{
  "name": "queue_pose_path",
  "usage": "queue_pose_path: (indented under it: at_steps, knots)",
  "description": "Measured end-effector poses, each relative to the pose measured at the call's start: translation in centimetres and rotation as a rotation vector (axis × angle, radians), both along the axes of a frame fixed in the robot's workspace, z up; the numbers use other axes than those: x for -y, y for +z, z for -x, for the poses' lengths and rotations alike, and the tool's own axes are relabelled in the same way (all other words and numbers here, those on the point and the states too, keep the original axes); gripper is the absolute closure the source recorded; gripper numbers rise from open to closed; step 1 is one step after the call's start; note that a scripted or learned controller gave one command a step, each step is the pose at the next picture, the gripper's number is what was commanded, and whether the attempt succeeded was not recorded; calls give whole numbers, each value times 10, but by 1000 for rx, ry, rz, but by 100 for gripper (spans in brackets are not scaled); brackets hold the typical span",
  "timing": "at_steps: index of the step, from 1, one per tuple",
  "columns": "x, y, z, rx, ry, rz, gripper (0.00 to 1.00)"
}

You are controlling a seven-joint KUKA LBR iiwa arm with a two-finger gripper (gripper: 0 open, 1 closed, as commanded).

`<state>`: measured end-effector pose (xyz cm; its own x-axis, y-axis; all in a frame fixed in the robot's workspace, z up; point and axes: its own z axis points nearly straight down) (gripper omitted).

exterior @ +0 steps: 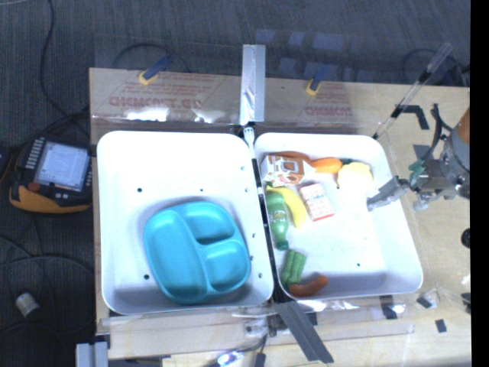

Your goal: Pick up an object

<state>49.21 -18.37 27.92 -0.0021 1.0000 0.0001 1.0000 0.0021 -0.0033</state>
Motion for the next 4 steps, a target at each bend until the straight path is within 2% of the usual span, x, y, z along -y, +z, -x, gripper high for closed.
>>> queue_pose_path:
  at_steps: [1, 2, 3, 4]
  knots:
    - [40, -32, -40, 0, -32, 2, 0]
    - [-23, -94, -94, -2, 61, 0, 0]
    - [-55, -170, -71, 27, 210, 6, 0]
    - [-56, -164, -70, 23, 211, 4, 100]
